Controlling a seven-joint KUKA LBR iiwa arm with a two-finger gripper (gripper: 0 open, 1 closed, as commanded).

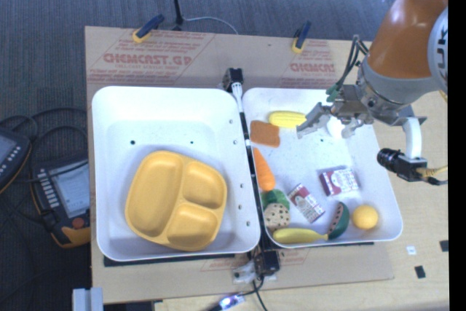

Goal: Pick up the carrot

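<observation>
Carrot [263, 170]: small, orange, tapered toy-like piece, pale smooth surface, no visible damage. Lies flat on the floor of the right bin [364, 156], hard against that bin's left wall, just beside the divider between the two bins. Long axis runs roughly top to bottom in the camera view, slightly slanted, narrow tip toward the top, wider end toward the bottom. Wider end touches or sits just beside a green piece [275, 198], possibly its leafy top; cannot tell if joined. An orange-brown flat item [265, 133] is near above its tip, apart from it. Nothing rests on the carrot; fully visible, not lifted.
</observation>
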